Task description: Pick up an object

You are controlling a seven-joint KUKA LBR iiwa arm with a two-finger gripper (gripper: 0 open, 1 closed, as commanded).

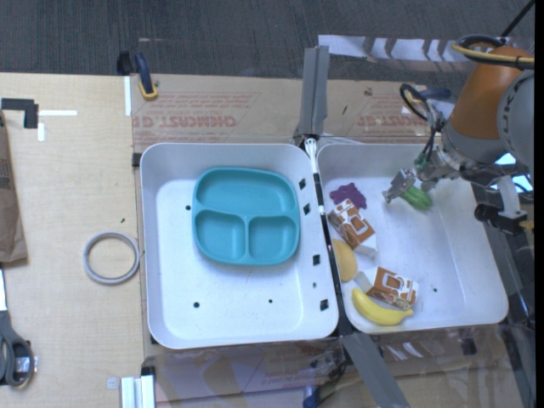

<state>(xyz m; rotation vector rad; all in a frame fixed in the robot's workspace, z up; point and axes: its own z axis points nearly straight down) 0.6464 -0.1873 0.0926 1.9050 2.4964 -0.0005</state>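
the banana (pixel 380 309) lies nearest the camera, at about five o'clock in the right bin (pixel 459 253), with a brown-and-white snack packet (pixel 393 286) resting against its top and a yellow rounded piece (pixel 344 261) just beside it toward nine o'clock. further up the bin, a second snack packet (pixel 353 226) touches a purple grape cluster (pixel 348 196) at its twelve o'clock. the gripper (pixel 405 187) sits near one o'clock in that bin, and a green object (pixel 417 197) lies right at its tip; whether the fingers are wide, narrow or closed around that object cannot be told from here. the left bin (pixel 161 253) holds a teal divided plate (pixel 246 216), and a grey ring (pixel 111 257) rests on the bench at its nine o'clock. the green object looks like the likely target. the risk, as i judge it, is that it is small and rounded, so it could squirt sideways or be merely nudged toward the bin wall rather than caught.
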